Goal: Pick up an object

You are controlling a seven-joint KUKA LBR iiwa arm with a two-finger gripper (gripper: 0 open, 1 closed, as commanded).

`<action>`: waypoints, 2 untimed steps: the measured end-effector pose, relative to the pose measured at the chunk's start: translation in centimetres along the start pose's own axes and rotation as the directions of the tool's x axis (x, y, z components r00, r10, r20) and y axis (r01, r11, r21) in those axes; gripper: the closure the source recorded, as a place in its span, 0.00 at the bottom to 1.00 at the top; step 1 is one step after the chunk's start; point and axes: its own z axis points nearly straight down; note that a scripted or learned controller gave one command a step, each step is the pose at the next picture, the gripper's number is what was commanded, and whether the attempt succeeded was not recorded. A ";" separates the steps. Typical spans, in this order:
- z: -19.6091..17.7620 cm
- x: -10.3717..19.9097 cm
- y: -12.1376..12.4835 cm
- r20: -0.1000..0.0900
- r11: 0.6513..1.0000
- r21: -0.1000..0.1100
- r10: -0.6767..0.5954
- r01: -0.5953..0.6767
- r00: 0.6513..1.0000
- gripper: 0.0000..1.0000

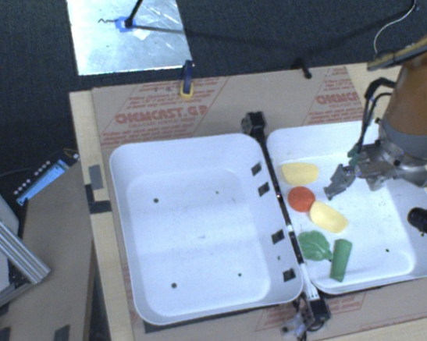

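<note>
Setting: dark carpet is seen around a cardboard-topped bench (pixel 211 99) that bears two shallow white bins side by side.
Left bin (pixel 197 223): only its white floor and small dark holes are seen.
Right bin (pixel 383 252): five small objects are clustered along its left side, close to the divider.
Objects: a pale yellow piece (pixel 300 172) lies at the top, a red ball (pixel 302 198) just below it, a second yellow piece (pixel 328 217) below that, then a green leafy piece (pixel 315 245) touching a green cylinder (pixel 340 259).
Arm: it is reached in from the right, with the gripper (pixel 341 181) held above the right bin, just beside the red ball and the yellow pieces.
Gripper state: nothing is seen between the fingers; whether they are spread cannot be told.
Advice: one object should be singled out, probably the lower yellow piece nearest the tip, and the fingers should be centred over it so that the neighbours are not nudged.
</note>
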 end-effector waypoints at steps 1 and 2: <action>7.4 -0.2 -4.0 -0.001 1.000 0.009 0.003 -0.003 1.000 0.00; 14.1 -6.7 -3.9 0.002 1.000 0.003 0.008 -0.008 1.000 0.00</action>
